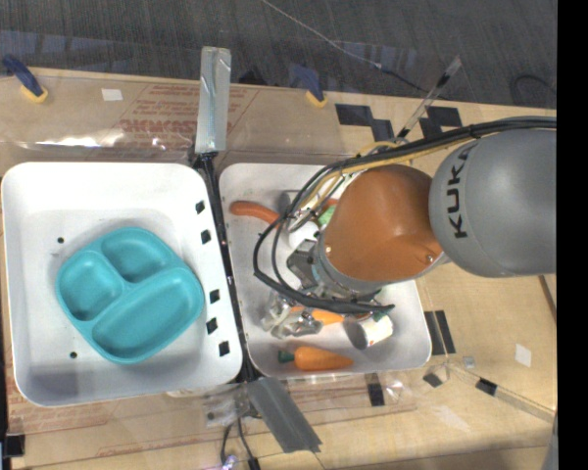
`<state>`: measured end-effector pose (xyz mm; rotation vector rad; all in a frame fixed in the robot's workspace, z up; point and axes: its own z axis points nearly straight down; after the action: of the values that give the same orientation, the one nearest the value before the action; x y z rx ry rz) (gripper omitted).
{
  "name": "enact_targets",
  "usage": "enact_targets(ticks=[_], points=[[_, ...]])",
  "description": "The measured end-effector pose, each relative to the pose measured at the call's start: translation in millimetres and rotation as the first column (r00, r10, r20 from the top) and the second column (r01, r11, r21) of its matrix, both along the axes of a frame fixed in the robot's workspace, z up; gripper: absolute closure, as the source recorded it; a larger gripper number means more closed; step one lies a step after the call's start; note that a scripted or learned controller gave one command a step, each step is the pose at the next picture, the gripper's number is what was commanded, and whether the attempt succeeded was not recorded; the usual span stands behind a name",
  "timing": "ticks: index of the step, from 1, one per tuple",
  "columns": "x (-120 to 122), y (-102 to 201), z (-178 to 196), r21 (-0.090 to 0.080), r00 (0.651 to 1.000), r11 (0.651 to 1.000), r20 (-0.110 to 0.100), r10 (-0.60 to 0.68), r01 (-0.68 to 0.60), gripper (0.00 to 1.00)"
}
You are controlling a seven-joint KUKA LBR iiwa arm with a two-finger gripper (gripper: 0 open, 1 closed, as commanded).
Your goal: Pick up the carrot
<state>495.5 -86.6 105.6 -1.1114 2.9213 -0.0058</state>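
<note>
The arm hangs low over the right bin (412,355), its gripper (304,311) buried among clutter at lower centre; I cannot tell how it is set. The carrot (318,359) lies along the bin's lower edge, just below it. A teal divided plate (127,294) sits in the left bin (29,204)

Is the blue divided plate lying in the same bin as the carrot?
No, the blue divided plate lies in the left bin, while the carrot lies in the right bin near its front edge.
</note>
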Motion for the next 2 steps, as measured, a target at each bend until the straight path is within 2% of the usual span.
enact_targets(ticks=[1, 2], points=[[10.6, 9.2, 156.2, -0.005, 0.936, 0.936, -0.011, 0.351, -0.351, 1.00], [9.6, -47.9, 36.5, 0.004, 0.965, 0.966, -0.026, 0.260, -0.260, 1.00]])
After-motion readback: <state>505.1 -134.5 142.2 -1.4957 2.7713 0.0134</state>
